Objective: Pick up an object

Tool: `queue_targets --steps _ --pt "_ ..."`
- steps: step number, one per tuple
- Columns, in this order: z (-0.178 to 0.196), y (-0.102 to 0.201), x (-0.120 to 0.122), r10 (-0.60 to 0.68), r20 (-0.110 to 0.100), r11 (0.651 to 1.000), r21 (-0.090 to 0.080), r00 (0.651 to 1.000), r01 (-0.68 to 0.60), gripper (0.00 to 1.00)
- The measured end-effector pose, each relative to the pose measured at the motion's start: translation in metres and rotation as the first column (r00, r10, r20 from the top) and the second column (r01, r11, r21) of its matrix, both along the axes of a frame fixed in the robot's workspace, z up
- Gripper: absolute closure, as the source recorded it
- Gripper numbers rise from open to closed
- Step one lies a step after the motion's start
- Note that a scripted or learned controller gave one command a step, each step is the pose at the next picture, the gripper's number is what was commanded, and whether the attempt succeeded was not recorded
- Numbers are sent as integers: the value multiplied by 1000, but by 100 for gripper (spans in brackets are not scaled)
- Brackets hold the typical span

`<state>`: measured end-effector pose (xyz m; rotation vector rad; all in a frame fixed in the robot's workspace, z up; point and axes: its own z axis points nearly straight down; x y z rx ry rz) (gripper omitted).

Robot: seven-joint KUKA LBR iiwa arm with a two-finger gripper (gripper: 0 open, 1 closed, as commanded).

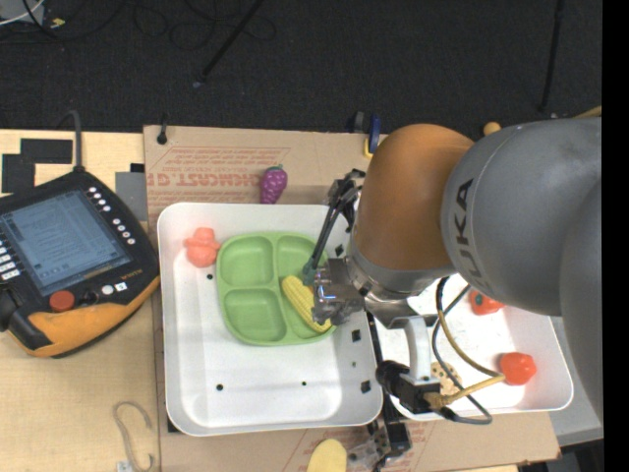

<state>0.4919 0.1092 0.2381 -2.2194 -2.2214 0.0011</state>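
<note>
Over the green tray (251, 293) — pincer (324, 308) against the corn (298, 295)

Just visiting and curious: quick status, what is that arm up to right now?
Tool low over green tray, at yellow corn. Grip on corn unconfirmed. Pink toy left of tray, apart; nothing blocking.

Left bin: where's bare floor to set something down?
Free: the wide strip of the left bin along its near wall, below the green tray. A smaller patch lies between the pink toy and the bin's left wall. Crowded: the right side, where the gripper sits at the corn on the tray.
</note>
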Motion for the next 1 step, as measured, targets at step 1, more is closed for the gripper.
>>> queue_targets --steps 1 --pt "-21 3 3 -1 -5 1000 -2 1000 1 100"
